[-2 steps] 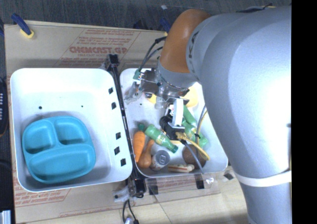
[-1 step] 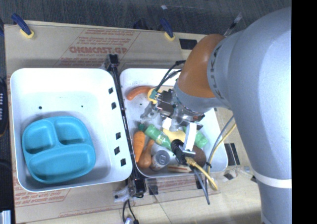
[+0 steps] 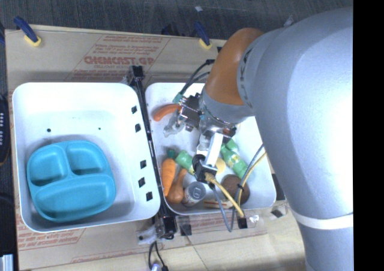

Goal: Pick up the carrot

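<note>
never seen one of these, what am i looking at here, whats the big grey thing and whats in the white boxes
The big grey shape is a robot arm, reaching in from the right. One camera above the bench looks down at a slant. The arm's tool hangs over the right bin, close to a small orange piece. I cannot tell whether it grips anything. That bin also holds the carrot, some green items and a can. The left bin holds a blue divided plate.
</note>
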You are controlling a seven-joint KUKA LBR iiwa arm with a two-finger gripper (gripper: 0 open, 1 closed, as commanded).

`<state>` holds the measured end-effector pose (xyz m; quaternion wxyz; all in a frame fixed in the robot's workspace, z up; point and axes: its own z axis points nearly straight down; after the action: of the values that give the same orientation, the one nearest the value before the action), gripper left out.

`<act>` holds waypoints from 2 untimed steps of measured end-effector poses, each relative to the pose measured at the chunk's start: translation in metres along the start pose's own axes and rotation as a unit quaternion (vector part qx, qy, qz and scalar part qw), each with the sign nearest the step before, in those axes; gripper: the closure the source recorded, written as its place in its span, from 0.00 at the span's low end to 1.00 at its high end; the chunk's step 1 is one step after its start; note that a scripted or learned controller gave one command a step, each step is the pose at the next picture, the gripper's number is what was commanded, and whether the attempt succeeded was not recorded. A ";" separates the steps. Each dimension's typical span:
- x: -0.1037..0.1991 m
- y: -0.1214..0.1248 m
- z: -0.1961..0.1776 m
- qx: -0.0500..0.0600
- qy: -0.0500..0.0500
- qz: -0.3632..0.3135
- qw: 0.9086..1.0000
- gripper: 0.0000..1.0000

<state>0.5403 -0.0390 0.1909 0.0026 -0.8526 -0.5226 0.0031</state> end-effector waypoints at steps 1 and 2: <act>-0.017 -0.050 0.001 0.003 -0.001 0.094 0.996 0.00; 0.062 0.015 0.000 0.001 0.000 -0.011 1.000 0.00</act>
<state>0.5819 0.0095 0.1909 0.0033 -0.8469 -0.5317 0.0033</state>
